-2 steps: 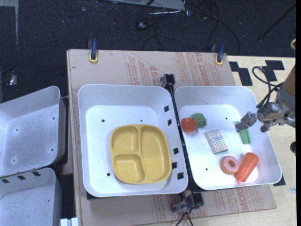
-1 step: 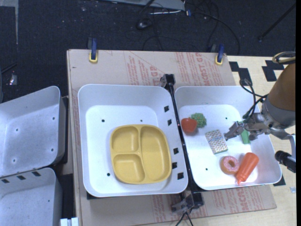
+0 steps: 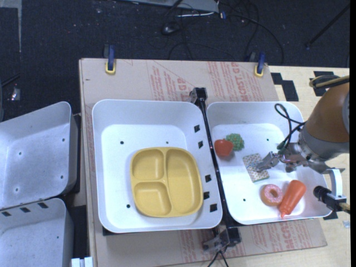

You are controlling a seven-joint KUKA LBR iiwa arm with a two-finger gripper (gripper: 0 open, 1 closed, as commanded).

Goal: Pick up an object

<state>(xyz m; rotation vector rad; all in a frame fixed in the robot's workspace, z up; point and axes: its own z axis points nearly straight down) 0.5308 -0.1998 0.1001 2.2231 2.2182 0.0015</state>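
I'm hovering the claw (image 3: 273,159), whose opening I cannot tell, just right of the patterned square (image 3: 255,167) below the tomato (image 3: 223,148), risking it skidding flat along the bin (image 3: 245,216) floor.

The arm (image 3: 329,124) enters from 3 o'clock, wrist angled down, with the gripper (image 3: 272,159) pointing toward 9 o'clock.

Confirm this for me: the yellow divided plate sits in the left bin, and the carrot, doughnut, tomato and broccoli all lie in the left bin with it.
Not quite. The yellow divided plate is in the left bin, but the carrot, doughnut, tomato and broccoli lie in the right bin, as the camera view shows.
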